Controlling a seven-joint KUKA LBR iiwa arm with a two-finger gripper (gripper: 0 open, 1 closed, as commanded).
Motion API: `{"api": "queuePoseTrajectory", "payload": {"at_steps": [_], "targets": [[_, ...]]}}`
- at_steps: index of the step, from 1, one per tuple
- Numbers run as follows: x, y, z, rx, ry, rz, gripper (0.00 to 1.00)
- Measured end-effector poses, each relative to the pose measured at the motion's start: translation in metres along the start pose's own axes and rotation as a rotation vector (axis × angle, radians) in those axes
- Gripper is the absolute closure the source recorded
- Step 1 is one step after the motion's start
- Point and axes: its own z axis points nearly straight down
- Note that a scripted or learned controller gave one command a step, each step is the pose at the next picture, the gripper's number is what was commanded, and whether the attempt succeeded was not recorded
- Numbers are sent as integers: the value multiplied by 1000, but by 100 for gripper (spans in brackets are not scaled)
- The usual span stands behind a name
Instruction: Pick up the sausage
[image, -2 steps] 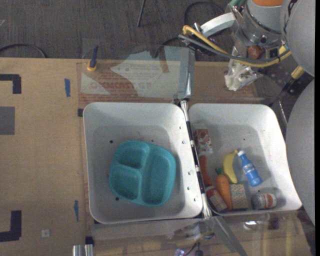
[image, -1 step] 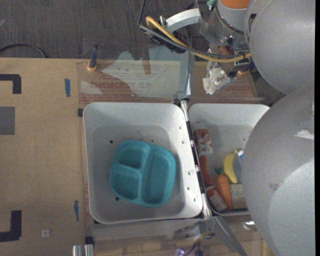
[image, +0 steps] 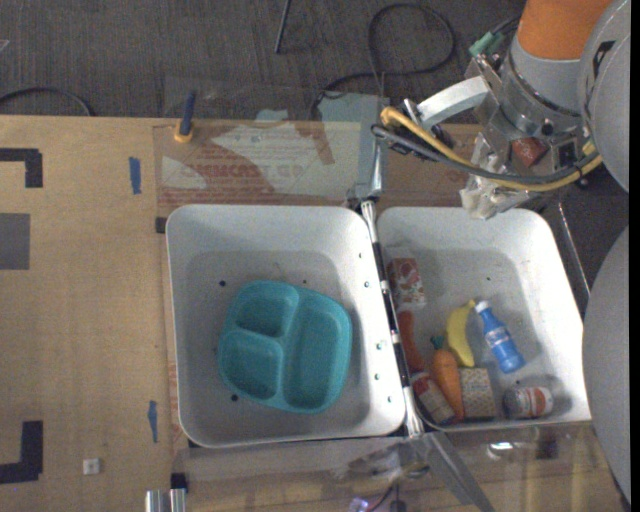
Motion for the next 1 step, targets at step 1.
{"api": "queuePoseTrajectory", "payload": {"at_steps": [1], "targets": [[0,0,0,0,1,0,0]]}}
